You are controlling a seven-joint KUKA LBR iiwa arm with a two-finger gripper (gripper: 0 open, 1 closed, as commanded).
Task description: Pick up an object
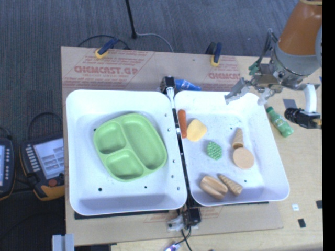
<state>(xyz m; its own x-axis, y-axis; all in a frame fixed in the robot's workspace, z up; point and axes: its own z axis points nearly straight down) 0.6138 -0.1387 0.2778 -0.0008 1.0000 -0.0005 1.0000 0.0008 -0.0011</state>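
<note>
Gripper (pixel 246 90) of the grey arm hangs at the upper right of the frame, over the far rim of the right-hand shallow white plastic bin (pixel 272 140), its two pale fingers spread wide with nothing between them

Which toy it will go for is not settled; my guess is the nearest, a rounded yellow wedge like soft cheese (pixel 196 130), which sits below and to the left of the tool in the bin's upper left part. It is blunt and smooth, with no strong long axis, so it should take a grip from most angles

Just beside it on the left a slim orange carrot-like stick (pixel 181 121) runs up and down the frame along the bin's wall, awkwardly close to the rim. Lower lies a small green knobbly ball (pixel 213 150), then toward the right a tan ice-cream cone (pixel 238 137) above a flat peach-coloured disc (pixel 243 158). At the bottom rest a glossy brown bread roll (pixel 213 186) and a ridged brown pastry horn (pixel 230 184), both lying slantwise

Left of all this, the other white bin (pixel 78 109) carries a light green three-compartment plate (pixel 131 146)
</note>
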